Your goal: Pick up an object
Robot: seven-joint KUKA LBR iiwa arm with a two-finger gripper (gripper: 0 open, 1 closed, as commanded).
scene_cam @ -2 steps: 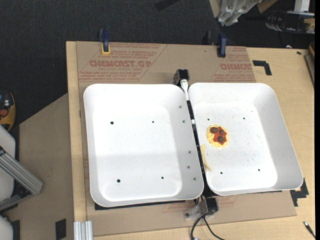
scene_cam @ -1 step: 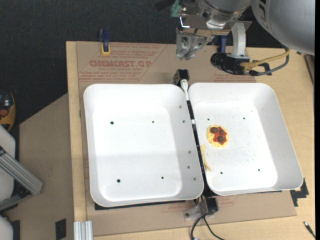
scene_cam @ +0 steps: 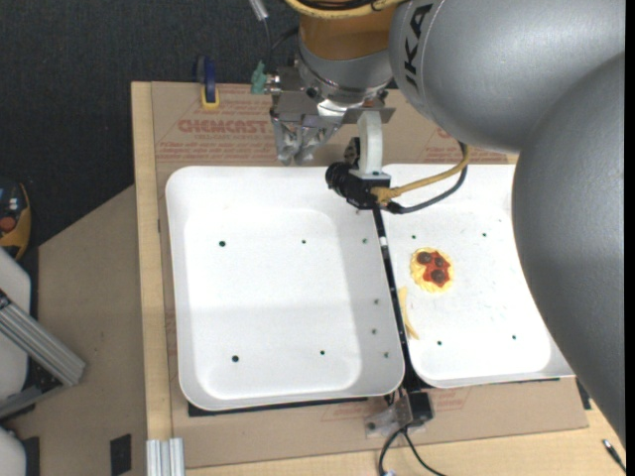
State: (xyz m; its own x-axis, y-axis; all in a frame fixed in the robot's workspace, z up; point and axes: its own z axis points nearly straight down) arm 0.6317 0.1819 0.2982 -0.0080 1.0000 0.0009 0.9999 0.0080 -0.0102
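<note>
The small yellow piece with red spots (scene_cam: pixel 434 270) lies in the right bin (scene_cam: pixel 496 355), well below and right of my gripper (scene_cam: pixel 298 147). A descent from here risks empty air. My arm (scene_cam: pixel 516 58) hangs over the bins' far edge; grip state unclear.

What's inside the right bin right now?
In the right bin lies one small yellow object with red spots, near its left wall. The arm covers the bin's right part.
</note>
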